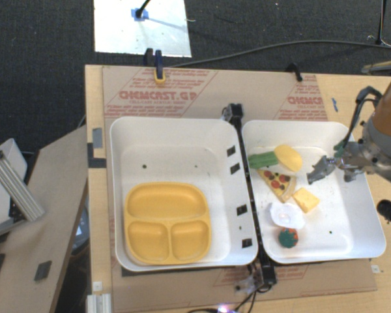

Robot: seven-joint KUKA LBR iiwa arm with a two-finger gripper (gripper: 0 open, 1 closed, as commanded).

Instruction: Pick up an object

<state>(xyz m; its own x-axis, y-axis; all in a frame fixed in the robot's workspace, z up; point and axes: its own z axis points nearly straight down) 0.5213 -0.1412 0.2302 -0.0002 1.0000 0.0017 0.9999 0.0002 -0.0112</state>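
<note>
**Grey claw over right bin, nothing grabbed yet**

Grey arm with the orange band comes in from the right; its gripper (320, 169) sits low over the right bin (368, 237), just right of the toy food cluster. Fingers look spread a little apart with nothing between them, so no hold on anything.

Pick candidates all sit bunched at the right bin's left side, likely dumped there together: yellow lemon-like piece (288, 157) touching a green vegetable (262, 160), pizza slice (278, 181) below them, yellow cheese block (305, 200) nearest the claw, just below-left of it. Further down, a small white dish (286, 215) and a green-and-red round toy (287, 238).

Left bin (176, 135) holds a yellow divided tray (169, 223), lying flat, well apart from the claw; probably not the target.

Judgement: approach stage. Claw is positioned beside the cluster, so cheese block or pizza slice seems the likeliest pick. Cheese is blocky and should grip fine; the pizza slice lies flat and may slip. Pieces touch, so a neighbour could get nudged.
</note>
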